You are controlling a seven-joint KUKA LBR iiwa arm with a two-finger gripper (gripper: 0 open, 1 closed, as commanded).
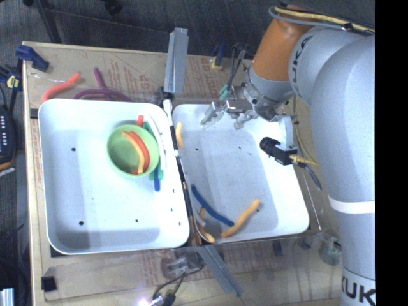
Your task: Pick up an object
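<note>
My gripper hangs over the far end of the right bin, open, with nothing between its fingers. Nearer the front of that bin lie a blue strip and an orange strip, side by side. A small yellow piece rests against the bin's left wall, a short way left of the gripper. In the left bin a green bowl holds red, orange and yellow pieces, and a blue piece lies just beside it.
The arm's large grey body covers the right side of the bench. Behind the left bin lie an orange stick and a purple cable. A grey metal bar stands behind the gap between the bins.
</note>
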